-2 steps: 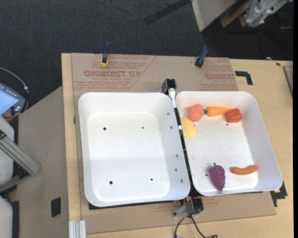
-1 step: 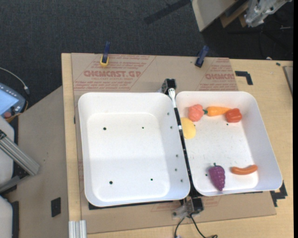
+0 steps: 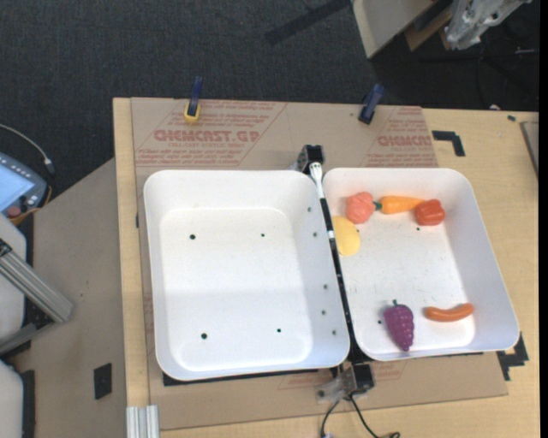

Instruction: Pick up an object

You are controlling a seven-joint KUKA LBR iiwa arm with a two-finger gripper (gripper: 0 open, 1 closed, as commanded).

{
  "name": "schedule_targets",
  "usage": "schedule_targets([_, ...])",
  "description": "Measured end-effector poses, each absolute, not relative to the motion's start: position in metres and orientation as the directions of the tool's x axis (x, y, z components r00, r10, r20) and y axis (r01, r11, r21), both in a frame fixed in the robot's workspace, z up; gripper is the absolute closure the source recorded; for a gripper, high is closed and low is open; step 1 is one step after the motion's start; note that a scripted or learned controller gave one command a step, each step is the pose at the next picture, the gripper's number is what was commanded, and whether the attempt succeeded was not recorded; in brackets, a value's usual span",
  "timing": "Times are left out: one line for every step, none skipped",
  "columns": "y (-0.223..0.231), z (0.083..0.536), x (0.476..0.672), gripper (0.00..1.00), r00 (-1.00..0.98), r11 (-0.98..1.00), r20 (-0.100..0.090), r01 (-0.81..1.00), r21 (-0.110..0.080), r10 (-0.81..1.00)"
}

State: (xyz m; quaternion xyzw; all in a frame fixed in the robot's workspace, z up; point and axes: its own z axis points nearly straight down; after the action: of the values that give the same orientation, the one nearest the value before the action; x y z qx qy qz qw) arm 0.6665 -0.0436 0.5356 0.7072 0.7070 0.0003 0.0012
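Camera view shows you two bins, left (image 3: 231,291) and right (image 3: 432,265). The gripper (image 3: 471,21) hangs top right, off the bench; you cannot tell its opening. Grapes (image 3: 398,326), lemon (image 3: 346,236), carrot (image 3: 401,204) and pepper (image 3: 430,212) lie in the right bin.

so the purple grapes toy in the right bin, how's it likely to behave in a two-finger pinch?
The purple grapes look like moulded plastic, so probably stiff and light for their size. The bumpy, rounded surface may let flat fingers slip off unless they close across the narrower width. It lies flat near the right bin's front wall, apart from the orange sausage-shaped piece, so a push would probably slide it rather than roll it.
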Motion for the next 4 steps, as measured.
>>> schedule_targets([-0.037, 0.536, 0.666, 1.0, 0.0, 0.0, -0.001, 1.0, 0.002, 1.0])
schedule_targets([-0.033, 0.536, 0.666, 1.0, 0.001, -0.001, -0.001, 1.0, 0.001, 1.0])
schedule_targets([0.083, 0.535, 0.666, 1.0, -0.011, 0.011, 0.003, 1.0, 0.004, 1.0])
schedule_targets([0.125, 0.4, 0.665, 1.0, -0.004, 0.004, -0.001, 1.0, -0.016, 1.0])
